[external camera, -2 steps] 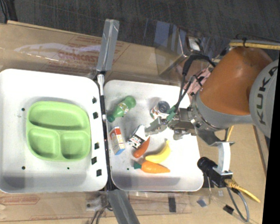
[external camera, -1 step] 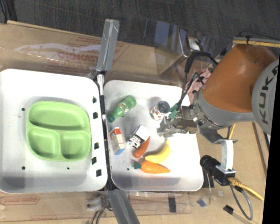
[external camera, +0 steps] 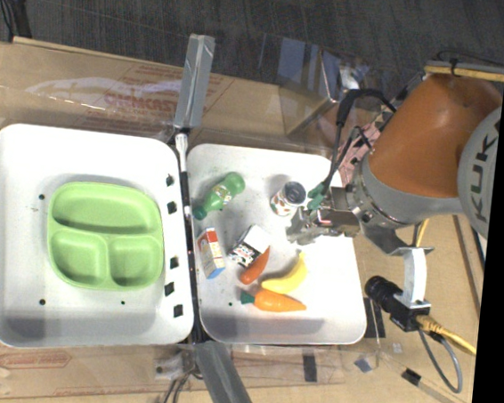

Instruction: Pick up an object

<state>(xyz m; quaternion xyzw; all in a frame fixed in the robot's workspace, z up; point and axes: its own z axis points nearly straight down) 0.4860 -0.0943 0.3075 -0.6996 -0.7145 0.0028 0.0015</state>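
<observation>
The right bin [external camera: 338,321] holds several small things: a green bottle [external camera: 218,193] at the upper left, a small can [external camera: 286,197] near the top, a red-and-white carton [external camera: 212,252], a black-and-white box [external camera: 249,245], an orange-red pepper [external camera: 256,265], a yellow banana [external camera: 285,277] and an orange carrot [external camera: 277,303]. My gripper [external camera: 310,226] hangs over the bin's right part, just right of the can and above the banana. Nothing shows between its fingers.
The left bin [external camera: 8,305] bears a green compartment tray [external camera: 105,234]. A divider with black clips [external camera: 177,233] runs between the bins. The big orange and grey arm [external camera: 428,143] covers the upper right. Cardboard lies under both bins.
</observation>
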